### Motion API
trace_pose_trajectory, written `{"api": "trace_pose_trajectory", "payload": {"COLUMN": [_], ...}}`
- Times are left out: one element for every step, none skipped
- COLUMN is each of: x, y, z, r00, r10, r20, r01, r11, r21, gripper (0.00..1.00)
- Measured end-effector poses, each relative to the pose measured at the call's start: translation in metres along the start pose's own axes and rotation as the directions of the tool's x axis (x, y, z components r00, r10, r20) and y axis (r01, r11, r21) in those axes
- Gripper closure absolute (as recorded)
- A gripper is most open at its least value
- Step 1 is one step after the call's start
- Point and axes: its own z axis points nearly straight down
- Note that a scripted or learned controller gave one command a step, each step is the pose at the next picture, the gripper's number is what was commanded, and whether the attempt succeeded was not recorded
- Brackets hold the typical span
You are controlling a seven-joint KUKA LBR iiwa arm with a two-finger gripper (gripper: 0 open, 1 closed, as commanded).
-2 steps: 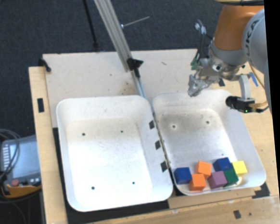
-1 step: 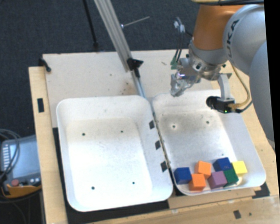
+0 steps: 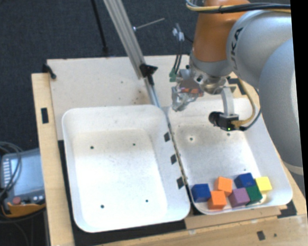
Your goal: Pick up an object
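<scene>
Several small blocks huddle at the near end of the right bin: a blue block, two orange ones, a purple one, a green one, a second blue one and a yellow one. My gripper hangs over the far left corner of the right bin, well away from the blocks. Its tip is small and cluttered with cables, and I cannot make out anything held in it.
The left bin lies beside the right one, their rims meeting at a ridge. A slanted metal post rises behind the bins, close to the gripper's left. A black cable connector dangles below the wrist.
</scene>
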Motion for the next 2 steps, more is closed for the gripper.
{"api": "trace_pose_trajectory", "payload": {"x": [0.043,0.089], "y": [-0.004,0.0], "z": [-0.001,-0.012], "r00": [1.0,1.0], "r10": [0.0,-0.001], "r20": [0.0,0.0], "r01": [0.0,0.001], "r11": [1.0,1.0], "r21": [0.002,-0.004], "gripper": [1.0,1.0]}}
